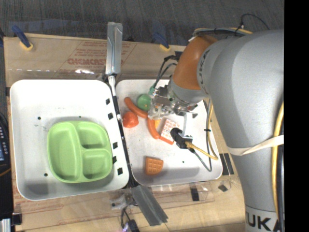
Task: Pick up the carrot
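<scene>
The carrot [135, 108], a long orange stick, lies slanted in the upper left part of the right bin [193, 170]. My gripper [157, 111] is low over the bin, right at the carrot's lower right end. Nothing is visibly lifted off the bin floor. The wrist and arm cover the bin's upper right part.
A green ball [144, 100] sits just above the carrot, and a red-orange lump [130, 120] just below it. A short orange stick [153, 129] and a red-and-white packet [167, 129] lie under the gripper. A waffle piece [153, 166] is near the front. The left bin holds a green divided plate [79, 151].
</scene>
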